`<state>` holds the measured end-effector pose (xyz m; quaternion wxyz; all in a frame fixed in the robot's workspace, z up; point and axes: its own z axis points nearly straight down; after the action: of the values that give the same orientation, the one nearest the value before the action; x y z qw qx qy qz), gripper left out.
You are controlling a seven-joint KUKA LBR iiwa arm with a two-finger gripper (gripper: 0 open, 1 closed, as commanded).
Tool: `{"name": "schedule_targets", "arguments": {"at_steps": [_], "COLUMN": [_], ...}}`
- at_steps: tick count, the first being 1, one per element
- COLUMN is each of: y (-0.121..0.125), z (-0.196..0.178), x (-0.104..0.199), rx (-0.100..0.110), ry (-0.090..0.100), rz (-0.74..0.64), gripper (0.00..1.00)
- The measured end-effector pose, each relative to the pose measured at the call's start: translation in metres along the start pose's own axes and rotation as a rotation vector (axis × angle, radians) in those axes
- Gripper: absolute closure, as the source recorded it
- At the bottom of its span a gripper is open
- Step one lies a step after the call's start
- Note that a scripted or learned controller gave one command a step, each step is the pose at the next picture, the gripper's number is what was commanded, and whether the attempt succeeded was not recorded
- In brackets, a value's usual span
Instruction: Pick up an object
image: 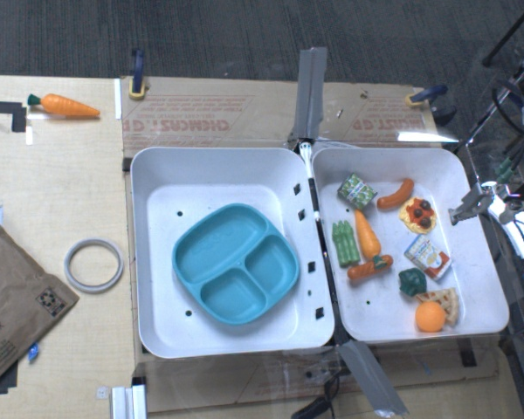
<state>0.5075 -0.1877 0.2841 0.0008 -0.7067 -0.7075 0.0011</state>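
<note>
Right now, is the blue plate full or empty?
Empty. The blue plate lies in the left bin, and all three of its sections show bare blue. The toy food is in the right bin.

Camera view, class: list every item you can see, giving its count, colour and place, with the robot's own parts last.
Bins: 2, white, side by side.
Divided plate: 1, blue, left bin.
Toy carrots: 2, orange, one in right bin, one on bench far left.
Toy sausages: 2, orange-red, right bin.
Toy orange: 1, orange, right bin near corner.
Toy green beans: 1 bunch, green, right bin.
Tape ring: 1, grey, bench left.
Hand: 1, grey, right bin's right rim.
</note>
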Motion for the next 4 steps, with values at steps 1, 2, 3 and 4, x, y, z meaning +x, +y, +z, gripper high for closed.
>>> {"name": "schedule_targets", "arguments": {"at_steps": [1,2,3,4], "y": [0.031,0.036,0.105,0.106], "z": [0.114,0.189,0.192,0.182], "x": [-0.028,0.014,0.005,0.004], "rx": [0.0,0.0,-0.003,-0.003], "ry": [0.0,0.001,-0.001,-0.003], "rz": [0.025,0.044,0.143,0.139], "gripper": [0.0,0.0,0.0,1.0]}}
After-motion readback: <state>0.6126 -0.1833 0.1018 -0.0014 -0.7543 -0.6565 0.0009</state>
